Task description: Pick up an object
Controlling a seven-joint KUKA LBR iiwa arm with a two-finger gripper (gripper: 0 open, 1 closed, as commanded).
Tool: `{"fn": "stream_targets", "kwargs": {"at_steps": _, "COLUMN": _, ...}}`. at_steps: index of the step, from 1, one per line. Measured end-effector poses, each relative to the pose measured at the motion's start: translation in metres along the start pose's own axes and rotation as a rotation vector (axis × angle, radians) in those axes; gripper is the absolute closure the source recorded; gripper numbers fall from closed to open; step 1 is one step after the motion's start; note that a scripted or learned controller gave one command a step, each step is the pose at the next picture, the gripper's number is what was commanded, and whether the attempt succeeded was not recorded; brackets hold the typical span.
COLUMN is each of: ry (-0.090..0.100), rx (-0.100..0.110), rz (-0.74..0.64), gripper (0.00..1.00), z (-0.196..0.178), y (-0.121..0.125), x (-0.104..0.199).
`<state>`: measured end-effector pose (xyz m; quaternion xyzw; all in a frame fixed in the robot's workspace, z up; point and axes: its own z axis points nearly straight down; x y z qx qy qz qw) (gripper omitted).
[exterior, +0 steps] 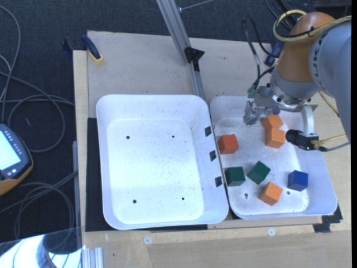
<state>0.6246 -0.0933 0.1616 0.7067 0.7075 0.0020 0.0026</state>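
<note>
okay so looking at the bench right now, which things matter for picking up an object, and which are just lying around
For the job:
pincer
orange blocks
green blocks
blue block
right bin

Lying about:
left bin
blue-and-yellow clamp
floor cables

Two bins sit side by side on the bench (145, 77): the left bin (111, 108) and the right bin (318, 202), their inner walls touching.

All loose blocks lie in the right bin. Taking that bin's centre as the clock centre:
- Block A (227, 144) lies at 9 o'clock, near the dividing wall.
- Block B (274, 131) lies at 1 o'clock.
- Block C (235, 176) lies at 8 o'clock.
- Block D (259, 172) lies at 6 o'clock, just beside block C.
- Block E (270, 193) lies at 5 o'clock, before block D.
- Block F (298, 180) lies at 4 o'clock.

The gripper (252, 115) stands over the bin at 11 o'clock, just beside block B.

A slanted rail (177, 29) crosses the bench behind the bins.
</note>
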Motion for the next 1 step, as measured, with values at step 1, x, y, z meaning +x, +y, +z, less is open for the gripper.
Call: {"fn": "stream_targets", "kwargs": {"at_steps": 1, "ry": 0.001, "rx": 0.007, "rz": -0.001, "gripper": 1.0, "z": 0.041, "y": 0.0281, "x": 0.0047}}
